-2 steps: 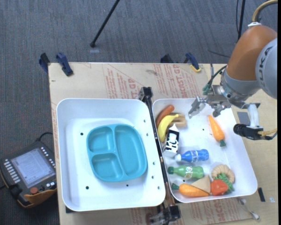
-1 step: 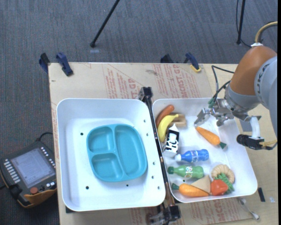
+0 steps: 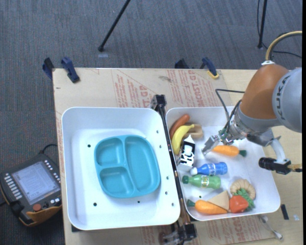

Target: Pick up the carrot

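Two orange carrots lie in the right bin (image 3: pixel 273 200). One small carrot (image 3: pixel 227 150), with a green top pointing right, lies in the bin's upper middle. A second, larger carrot (image 3: pixel 208 206) rests at the front edge. My gripper (image 3: pixel 218 141) reaches in from the right and sits low, right at the small carrot's left end, touching or nearly touching it. The grey and orange arm (image 3: pixel 265 98) hides the gripper's upper part.
The right bin also holds a brown sausage (image 3: pixel 178 122), a banana (image 3: pixel 180 136), a black-and-white carton (image 3: pixel 187 154), a blue bottle (image 3: pixel 212 168), a green bottle (image 3: pixel 204 181), a cheese wedge (image 3: pixel 222 200), a pastry (image 3: pixel 243 187) and a red vegetable (image 3: pixel 238 204). The left bin (image 3: pixel 74 137) holds a blue divided plate (image 3: pixel 127 165).
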Available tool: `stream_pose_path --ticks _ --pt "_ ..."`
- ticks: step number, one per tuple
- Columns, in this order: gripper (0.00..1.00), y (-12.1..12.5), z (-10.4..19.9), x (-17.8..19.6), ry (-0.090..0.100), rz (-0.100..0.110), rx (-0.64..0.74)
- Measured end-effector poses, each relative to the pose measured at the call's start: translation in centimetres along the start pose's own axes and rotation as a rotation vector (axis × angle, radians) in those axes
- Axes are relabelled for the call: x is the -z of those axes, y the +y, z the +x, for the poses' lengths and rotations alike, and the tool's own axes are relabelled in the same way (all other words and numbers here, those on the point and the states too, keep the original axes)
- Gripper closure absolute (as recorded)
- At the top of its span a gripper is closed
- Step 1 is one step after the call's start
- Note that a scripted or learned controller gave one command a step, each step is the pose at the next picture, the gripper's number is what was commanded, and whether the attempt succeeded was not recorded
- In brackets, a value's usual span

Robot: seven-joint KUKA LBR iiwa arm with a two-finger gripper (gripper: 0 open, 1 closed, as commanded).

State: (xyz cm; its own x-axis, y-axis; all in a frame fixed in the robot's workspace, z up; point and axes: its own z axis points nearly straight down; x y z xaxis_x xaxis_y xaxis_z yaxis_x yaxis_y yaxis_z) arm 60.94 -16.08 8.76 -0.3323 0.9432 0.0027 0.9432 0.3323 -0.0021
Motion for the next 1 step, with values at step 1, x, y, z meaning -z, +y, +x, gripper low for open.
stream_pose_path --ticks 1 --pt "0.00 0.93 3.66 0.06 -0.004 0.000 0.186"
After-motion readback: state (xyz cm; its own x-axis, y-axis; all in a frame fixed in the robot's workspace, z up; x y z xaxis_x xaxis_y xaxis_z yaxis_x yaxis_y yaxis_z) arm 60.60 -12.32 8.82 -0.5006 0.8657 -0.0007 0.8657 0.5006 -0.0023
